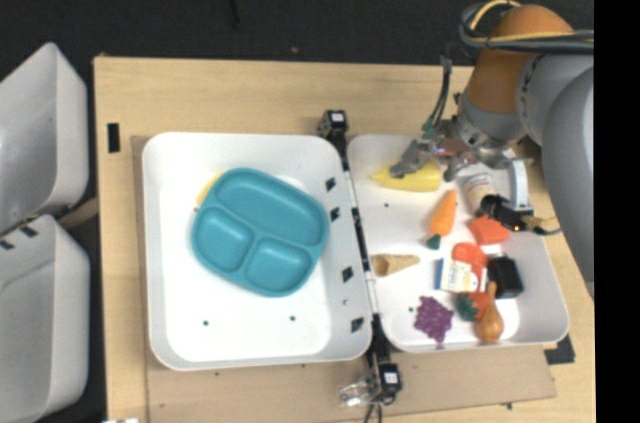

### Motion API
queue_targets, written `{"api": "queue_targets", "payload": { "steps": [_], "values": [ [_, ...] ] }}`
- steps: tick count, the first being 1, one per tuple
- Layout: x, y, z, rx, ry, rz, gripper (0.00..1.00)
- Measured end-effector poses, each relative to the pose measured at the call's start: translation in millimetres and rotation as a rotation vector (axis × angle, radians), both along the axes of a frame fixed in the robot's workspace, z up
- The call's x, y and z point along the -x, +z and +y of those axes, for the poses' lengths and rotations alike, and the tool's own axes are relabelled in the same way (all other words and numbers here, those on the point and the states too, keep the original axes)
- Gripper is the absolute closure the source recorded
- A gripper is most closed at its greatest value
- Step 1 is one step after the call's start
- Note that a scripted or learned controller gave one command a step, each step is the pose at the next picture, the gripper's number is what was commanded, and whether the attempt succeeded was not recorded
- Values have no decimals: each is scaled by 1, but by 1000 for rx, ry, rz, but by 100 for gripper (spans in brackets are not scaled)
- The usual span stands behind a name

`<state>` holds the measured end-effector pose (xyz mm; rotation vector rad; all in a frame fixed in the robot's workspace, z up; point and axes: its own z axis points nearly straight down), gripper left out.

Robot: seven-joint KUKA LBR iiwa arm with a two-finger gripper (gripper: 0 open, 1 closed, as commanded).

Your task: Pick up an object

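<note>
My gripper [414, 159] hangs low at the back of the right bin [540, 311], right over the rear edge of a yellow banana [408, 178]. Whether it touches the banana I cannot tell. Just to the right of the banana an orange carrot [443, 214] lies slanted. Nearer the front are a tan ice-cream cone [396, 263], a purple bunch of grapes [433, 318], a small white, blue and orange box [458, 274], a black block [504, 277], an orange-red piece [487, 231] and a brown pear-like fruit [488, 324].
The left bin [170, 311] holds a blue divided plate [262, 231] with a yellow thing [207, 190] peeking out from under its left edge. The arm [520, 91] reaches in over the right bin's back right corner. Black clips sit along the seam between the bins.
</note>
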<state>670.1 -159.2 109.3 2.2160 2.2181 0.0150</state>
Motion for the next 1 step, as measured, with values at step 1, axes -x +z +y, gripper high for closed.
{"api": "queue_targets", "payload": {
  "steps": [1],
  "values": [
    [-6,22,-3,9,1,-23,100]
  ]
}}
